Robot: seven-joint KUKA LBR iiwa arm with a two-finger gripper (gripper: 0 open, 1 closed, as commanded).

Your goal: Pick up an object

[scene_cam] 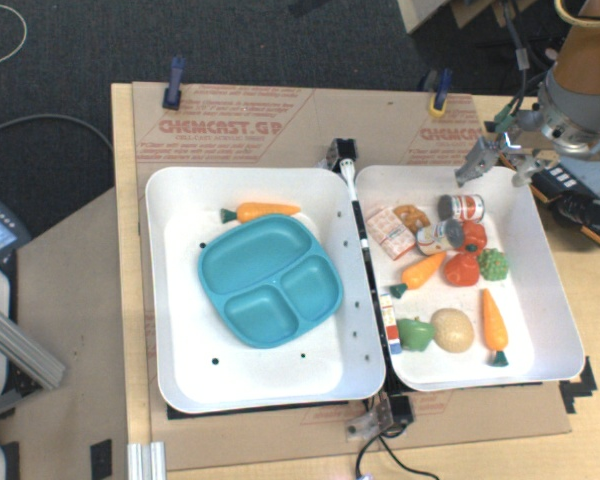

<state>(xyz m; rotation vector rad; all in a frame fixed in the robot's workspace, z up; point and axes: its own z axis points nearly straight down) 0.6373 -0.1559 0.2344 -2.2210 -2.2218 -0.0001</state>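
My gripper [497, 171] hovers over the far edge of the right bin [555, 298], open, with nothing between its fingers. Just below it in the bin lies a small can [464, 207]. Around the can are a red pepper [462, 269], a green broccoli piece [494, 264], an orange carrot [424, 268], a second carrot [493, 324], a beige potato [453, 330], a green pepper [415, 335], a small snack box [388, 231] and a brown pastry [413, 215].
The left bin [170, 268] holds a blue divided plate [270, 280] and another carrot [266, 210] behind it. Two clamps [173, 81] [440, 90] grip the board's far edge. The grey arm [580, 78] comes in from the upper right.
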